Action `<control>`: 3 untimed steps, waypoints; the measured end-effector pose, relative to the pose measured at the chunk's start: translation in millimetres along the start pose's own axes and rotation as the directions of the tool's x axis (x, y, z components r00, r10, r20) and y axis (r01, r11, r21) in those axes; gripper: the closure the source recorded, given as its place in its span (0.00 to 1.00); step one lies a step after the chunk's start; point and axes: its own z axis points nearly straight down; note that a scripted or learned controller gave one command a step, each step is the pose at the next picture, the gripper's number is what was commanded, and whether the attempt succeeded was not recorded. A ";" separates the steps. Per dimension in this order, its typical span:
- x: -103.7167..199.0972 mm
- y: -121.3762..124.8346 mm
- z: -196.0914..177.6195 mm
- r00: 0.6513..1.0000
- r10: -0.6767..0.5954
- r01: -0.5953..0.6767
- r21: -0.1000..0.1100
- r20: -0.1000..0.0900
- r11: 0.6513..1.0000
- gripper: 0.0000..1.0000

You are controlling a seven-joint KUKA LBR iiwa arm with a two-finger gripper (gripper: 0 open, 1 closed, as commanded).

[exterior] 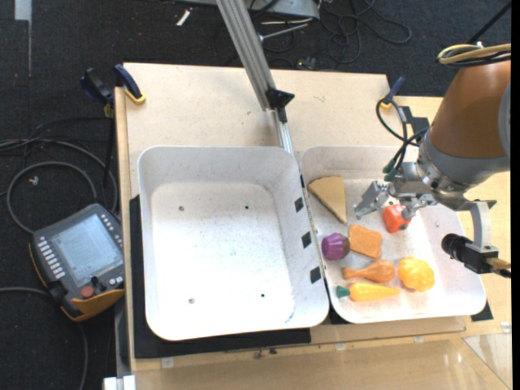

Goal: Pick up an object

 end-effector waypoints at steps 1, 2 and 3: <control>1.8 4.8 44.9 1.000 0.000 0.000 0.000 0.000 1.000 0.00; -2.1 12.5 94.1 1.000 0.001 -0.001 0.000 0.000 1.000 0.00; -1.9 13.5 81.0 1.000 0.000 0.000 -0.005 0.000 1.000 1.00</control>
